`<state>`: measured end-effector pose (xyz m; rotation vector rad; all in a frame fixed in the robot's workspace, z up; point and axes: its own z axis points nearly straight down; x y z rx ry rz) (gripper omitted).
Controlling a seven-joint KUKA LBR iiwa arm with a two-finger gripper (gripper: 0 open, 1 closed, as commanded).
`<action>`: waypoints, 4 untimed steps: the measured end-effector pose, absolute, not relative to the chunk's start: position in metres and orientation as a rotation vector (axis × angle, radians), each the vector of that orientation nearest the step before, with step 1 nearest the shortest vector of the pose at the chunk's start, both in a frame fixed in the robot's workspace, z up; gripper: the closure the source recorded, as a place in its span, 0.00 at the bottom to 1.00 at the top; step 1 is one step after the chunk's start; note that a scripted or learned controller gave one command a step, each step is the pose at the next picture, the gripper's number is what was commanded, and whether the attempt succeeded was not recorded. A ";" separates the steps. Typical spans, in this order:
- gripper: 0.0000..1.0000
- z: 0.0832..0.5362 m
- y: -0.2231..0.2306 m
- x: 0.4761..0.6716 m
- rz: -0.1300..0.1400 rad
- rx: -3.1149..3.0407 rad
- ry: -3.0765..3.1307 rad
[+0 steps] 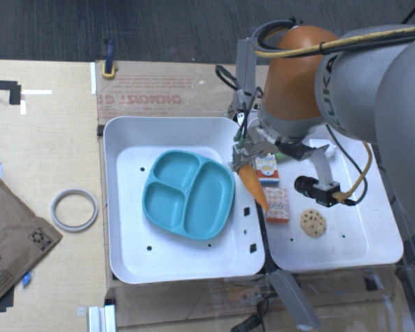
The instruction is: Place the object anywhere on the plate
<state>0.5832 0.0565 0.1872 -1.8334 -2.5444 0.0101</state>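
on the pale wooden tabletop [41, 137] at far left lies a grey tape ring [74, 209]. next, the left white bin [121, 254] holds the teal three-compartment plastic plate [189, 194]. just right of the plate, over the rims where the bins meet, my tool [247, 154] grips the top end of an orange carrot [253, 185], which hangs slantwise. in the right white bin [373, 244] lie a small milk carton [266, 168], a pink box [277, 204] and a round cookie [312, 223].

Single fixed camera above bench [41, 137], angled downward, medium range; two white bins [117, 206] side by side mid-frame; arm [373, 81] enters from right edge.
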 end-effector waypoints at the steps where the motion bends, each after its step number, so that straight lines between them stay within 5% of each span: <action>1: 1.00 0.187 0.038 0.573 0.011 -1.779 -2.582; 2: 0.00 0.187 0.038 0.573 0.010 -1.779 -2.583; 3: 0.00 0.187 0.063 0.617 0.006 -1.374 -2.822; 4: 1.00 0.192 0.061 0.619 0.010 -1.379 -2.816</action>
